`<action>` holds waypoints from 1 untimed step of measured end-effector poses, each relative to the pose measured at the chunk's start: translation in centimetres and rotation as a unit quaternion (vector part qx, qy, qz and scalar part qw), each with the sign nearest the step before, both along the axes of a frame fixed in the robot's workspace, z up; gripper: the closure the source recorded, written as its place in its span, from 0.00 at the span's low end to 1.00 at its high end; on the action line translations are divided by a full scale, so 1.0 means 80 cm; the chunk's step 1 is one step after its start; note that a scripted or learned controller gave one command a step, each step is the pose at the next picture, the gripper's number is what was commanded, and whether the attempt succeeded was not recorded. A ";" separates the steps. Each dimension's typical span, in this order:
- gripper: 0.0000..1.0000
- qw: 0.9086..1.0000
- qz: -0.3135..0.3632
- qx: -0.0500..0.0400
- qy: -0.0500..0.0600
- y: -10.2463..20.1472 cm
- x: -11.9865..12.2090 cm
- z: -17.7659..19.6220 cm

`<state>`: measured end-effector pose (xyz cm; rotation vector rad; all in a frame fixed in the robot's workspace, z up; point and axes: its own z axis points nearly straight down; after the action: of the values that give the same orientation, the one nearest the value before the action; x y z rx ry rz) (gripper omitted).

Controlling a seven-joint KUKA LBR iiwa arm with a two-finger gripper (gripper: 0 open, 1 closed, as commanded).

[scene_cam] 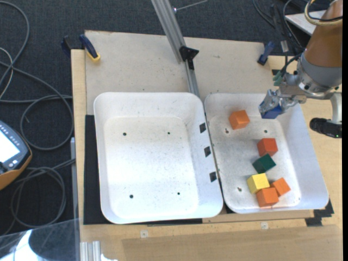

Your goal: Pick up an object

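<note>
the pincer (272,109) hangs over the upper right part of the right bin (304,145), at the end of the grey arm (321,58) with its orange band, which comes in from the right. there is something blue at its tip, but it is too small and blurred to say whether that is a held block or part of the tool, and i cannot tell how far the tool is spread or whether it has hold of anything. the nearest loose thing is an orange block (238,119), just beside the pincer to its left and a little lower in the view, lying apart from the rest near the bin's upper middle. below the pincer, further off, sits a red-orange block (267,145), with a dark green block (265,163) touching or nearly touching it underneath. beyond those, near the bin's lower rim, a yellow block (258,182) and two more orange blocks (281,186) (267,197) crowd together. well to the left lies the left bin (109,107), and both bins rest on the wooden surface (136,58). the blocks look roughly cubic, so no long axis matters much; judged from this, the lone orange block is the easiest target, needing only a short shift leftward and a descent, with room around it for both sides of the tool.
</note>
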<state>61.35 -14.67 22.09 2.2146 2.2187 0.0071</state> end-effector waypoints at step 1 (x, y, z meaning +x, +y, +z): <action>1.00 1.000 0.000 0.001 0.003 0.000 0.001 0.011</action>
<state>61.42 -14.63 23.00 2.2186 2.2215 0.0026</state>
